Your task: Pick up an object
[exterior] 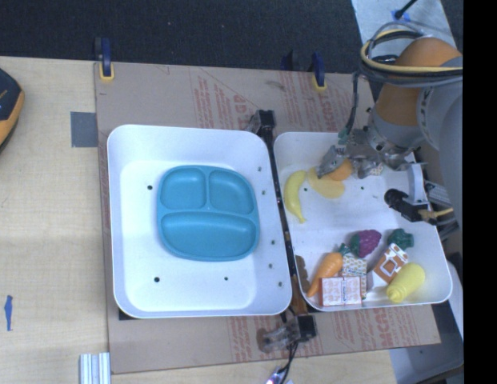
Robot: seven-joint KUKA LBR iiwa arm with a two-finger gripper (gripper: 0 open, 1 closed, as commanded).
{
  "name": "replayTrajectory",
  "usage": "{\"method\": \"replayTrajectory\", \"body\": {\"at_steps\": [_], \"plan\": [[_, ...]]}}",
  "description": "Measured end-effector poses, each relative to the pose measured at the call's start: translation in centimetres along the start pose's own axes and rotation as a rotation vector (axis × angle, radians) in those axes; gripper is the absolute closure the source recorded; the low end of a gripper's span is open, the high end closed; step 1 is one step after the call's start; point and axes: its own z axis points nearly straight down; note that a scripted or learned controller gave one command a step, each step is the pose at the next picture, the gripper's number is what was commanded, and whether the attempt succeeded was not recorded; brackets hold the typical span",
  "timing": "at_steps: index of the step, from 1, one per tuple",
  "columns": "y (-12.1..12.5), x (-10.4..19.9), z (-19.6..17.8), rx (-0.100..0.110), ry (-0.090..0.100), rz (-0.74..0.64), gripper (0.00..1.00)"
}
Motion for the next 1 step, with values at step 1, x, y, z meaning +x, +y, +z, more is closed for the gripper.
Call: {"method": "replayTrajectory", "body": {"at_steps": [1], "plan": [[0.01, -0.12, -1.09, 0.001, -0.001, -0.002, 1.00]]}}
